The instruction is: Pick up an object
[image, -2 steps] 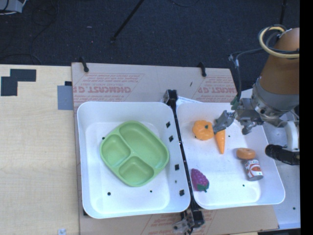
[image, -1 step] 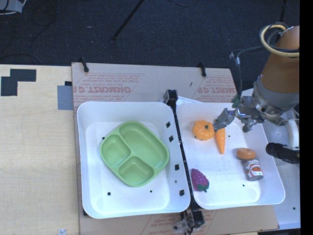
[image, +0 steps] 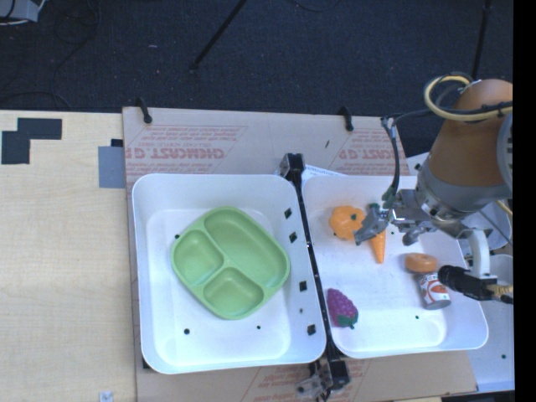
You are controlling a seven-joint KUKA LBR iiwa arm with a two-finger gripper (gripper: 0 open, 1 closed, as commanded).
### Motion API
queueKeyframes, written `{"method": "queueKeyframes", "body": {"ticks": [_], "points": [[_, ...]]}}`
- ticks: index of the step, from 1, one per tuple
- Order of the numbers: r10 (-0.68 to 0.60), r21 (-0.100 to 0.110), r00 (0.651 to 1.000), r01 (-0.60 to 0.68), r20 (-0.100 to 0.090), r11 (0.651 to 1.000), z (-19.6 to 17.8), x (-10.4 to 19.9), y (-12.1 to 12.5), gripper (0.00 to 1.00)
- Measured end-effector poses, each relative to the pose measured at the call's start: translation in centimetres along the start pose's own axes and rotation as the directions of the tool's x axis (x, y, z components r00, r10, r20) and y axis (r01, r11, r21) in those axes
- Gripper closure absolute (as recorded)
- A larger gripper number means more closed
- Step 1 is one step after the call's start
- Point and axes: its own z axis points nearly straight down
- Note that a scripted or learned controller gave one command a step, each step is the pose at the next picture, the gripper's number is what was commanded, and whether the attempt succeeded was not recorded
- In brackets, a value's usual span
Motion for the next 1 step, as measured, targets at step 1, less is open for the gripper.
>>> {"method": "queueKeyframes", "body": {"ticks": [1], "points": [[0.0,0.001,1.0,0.0,0.0,1.0,6.46,0.15,0.11,0.0]]}}
